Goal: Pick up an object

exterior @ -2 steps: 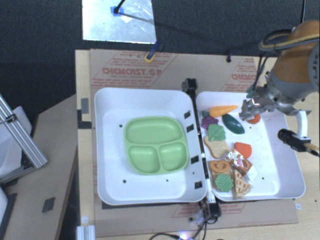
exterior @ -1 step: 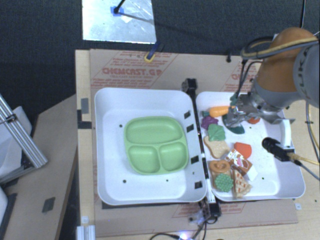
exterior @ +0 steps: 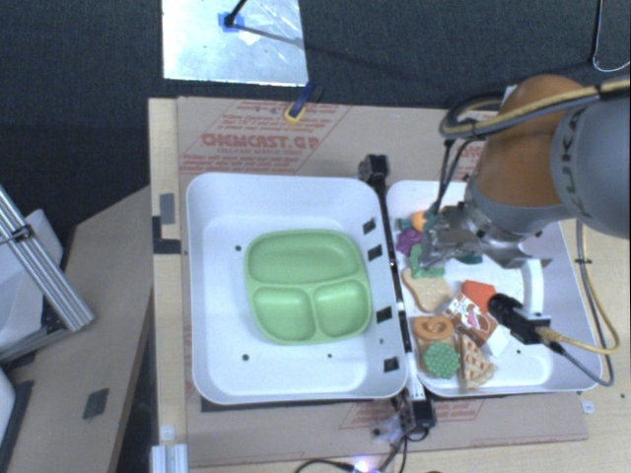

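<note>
Arm (exterior: 552, 156): grey with an orange band, reaching in from 3 o'clock, bent down over the upper part of the right bin.
Gripper (exterior: 434, 247): low in the right bin (exterior: 562, 368) near its 10 o'clock corner, down among the toy food; finger spread and any hold impossible to tell.
Toy food pile: packed along the right bin's left side, from 10 o'clock down to 7 o'clock.
Purple and green pieces (exterior: 409, 239): right at the gripper, touching or just beside it.
Toast slice (exterior: 430, 290): just below the gripper, toward 6 o'clock.
Orange piece (exterior: 478, 292): at 3 o'clock of the toast.
Waffle wedge (exterior: 475, 363): at the pile's 6 o'clock end, beside a green round piece (exterior: 443, 360).
Left bin (exterior: 212, 294): holding a green divided plate (exterior: 306, 286) near its centre.
Cardboard sheet (exterior: 261, 136): under both bins, showing at 12 o'clock.
</note>
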Controlling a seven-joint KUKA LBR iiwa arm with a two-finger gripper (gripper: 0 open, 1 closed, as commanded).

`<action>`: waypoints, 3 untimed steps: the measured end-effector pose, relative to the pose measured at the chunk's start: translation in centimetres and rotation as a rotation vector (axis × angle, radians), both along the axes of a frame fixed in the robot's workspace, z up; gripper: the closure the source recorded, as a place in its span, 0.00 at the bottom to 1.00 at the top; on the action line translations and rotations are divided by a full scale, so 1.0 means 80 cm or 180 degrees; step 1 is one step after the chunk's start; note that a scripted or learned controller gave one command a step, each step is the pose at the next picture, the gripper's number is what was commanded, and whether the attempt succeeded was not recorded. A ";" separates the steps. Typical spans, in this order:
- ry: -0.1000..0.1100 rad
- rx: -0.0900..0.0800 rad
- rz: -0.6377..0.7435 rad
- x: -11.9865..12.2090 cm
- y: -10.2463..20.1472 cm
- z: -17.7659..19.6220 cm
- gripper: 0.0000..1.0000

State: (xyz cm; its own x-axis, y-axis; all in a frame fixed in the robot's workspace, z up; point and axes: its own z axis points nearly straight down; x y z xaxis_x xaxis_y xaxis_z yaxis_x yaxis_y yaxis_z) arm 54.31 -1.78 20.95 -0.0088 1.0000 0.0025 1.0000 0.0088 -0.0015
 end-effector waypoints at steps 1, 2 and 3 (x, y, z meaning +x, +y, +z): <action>-0.0005 0.0000 0.0000 -0.044 0.045 0.032 1.00; -0.0010 -0.0008 -0.0025 -0.035 0.028 0.026 1.00; -0.0003 -0.0006 -0.0020 -0.053 0.040 0.014 1.00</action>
